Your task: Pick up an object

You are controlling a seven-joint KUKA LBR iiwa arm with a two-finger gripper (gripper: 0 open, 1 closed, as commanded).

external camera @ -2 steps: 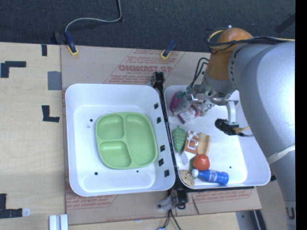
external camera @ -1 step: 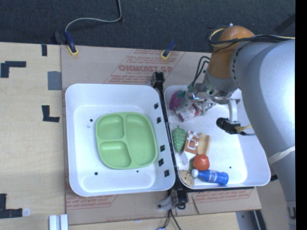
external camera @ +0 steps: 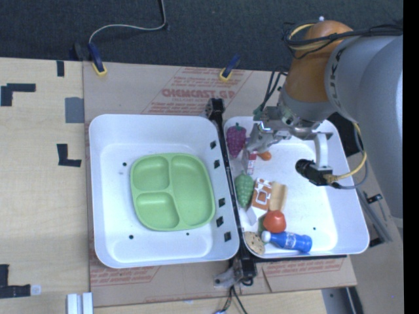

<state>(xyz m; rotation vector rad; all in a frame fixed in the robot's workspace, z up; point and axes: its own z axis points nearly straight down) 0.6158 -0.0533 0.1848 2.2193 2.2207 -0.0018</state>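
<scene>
Two shallow white bins sit side by side on a cardboard sheet (external camera: 190, 90) that covers the bench. The left bin (external camera: 108, 142) carries a light green divided plate (external camera: 173, 191), three compartments, lying flat near the bin's middle.

The right bin (external camera: 340, 221) carries the loose things, all gathered along its left wall. Near the far left corner lies a purple bunch of toy grapes (external camera: 236, 138). Just beside it, toward the bin's middle, is a small orange piece (external camera: 264, 155) (too small to name with any confidence). Further along the left wall lies a green bumpy toy fruit or vegetable (external camera: 244, 189), touching an orange-and-white box (external camera: 263, 194) with a tan piece (external camera: 277, 195) against its right side. Nearer the front edge sits a red tomato-like ball (external camera: 274, 222), and in front of it a blue bottle (external camera: 292, 242) lies on its side, its white cap pointing at a round cookie-like disc (external camera: 254, 243) in the front left corner.

The grey arm with its orange band reaches in over the far edge of the right bin. Its gripper (external camera: 256, 142) hangs over the far left part of that bin, just beside the grapes and above the small orange piece. Whether the fingers are apart or together I cannot tell, and nothing is visibly caught between them.
</scene>
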